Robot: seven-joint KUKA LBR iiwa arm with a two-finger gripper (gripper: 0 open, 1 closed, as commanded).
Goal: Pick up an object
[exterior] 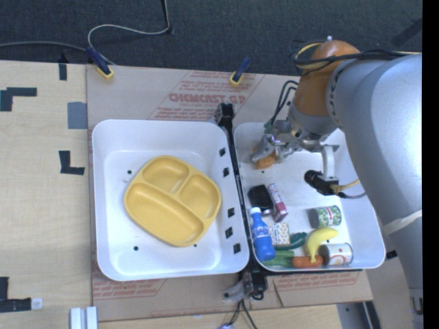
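End effector (274,147) low at right bin (357,249) far edge, touching orange-brown thing (263,160) (grip unclear, cannot tell). Next: squeeze, lift straight up.

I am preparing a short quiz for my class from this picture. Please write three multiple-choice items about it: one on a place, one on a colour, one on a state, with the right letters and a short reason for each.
1. Where does the yellow plate lie?
A. in the left bin
B. in the right bin
C. on the cardboard

2. What colour is the bottle?
A. red
B. blue
C. black

3. How does the can with the green label rest?
A. upright on its base
B. on its side
C. on top of the banana

Answers:
1. A: the plate sits on the floor of the left bin, alone there.
2. B: its body is blue, with a white cap, near the right bin's left wall.
3. B: it lies flat, its round end facing sideways, just above the banana.
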